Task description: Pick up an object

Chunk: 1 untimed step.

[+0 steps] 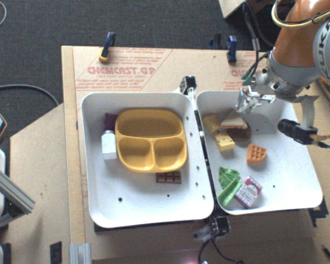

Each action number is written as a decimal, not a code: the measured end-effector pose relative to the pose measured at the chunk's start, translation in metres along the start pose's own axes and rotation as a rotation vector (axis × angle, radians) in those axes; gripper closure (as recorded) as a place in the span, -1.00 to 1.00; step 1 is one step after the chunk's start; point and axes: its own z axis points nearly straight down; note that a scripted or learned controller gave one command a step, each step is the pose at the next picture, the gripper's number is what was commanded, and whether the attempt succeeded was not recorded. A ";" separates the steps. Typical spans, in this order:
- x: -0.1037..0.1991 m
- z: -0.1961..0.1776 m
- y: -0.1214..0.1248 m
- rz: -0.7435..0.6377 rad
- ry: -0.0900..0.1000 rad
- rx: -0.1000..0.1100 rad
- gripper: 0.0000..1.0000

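The yellow divided plate (151,139) lies in the middle of the left bin (93,202) and serves as the landmark. Just left of the plate, touching its edge, stands a small white bottle (109,144), with a dark purple item (110,119) just behind it, partly hidden by the plate's rim. Just in front of the plate lies a brown chocolate bar (169,177). To the right of the plate, past the seam where the two bins meet, the right bin (297,191) holds the rest: a toy sandwich (235,126) nearest the plate's far right corner with a pale tan piece (212,122) against it, a yellow cheese wedge (225,142) just in front of those, an orange waffle (256,154) farther right, and, toward the near edge, a green leafy toy (228,182) touching a small pink-and-white carton (248,192). The gripper (252,102) hangs well right of the plate, above the far part of the right bin and just beyond the sandwich; whether its tool stands apart or together cannot be told, and nothing shows held in it.
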 end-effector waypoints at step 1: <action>-0.008 0.018 0.008 0.000 0.000 0.005 1.00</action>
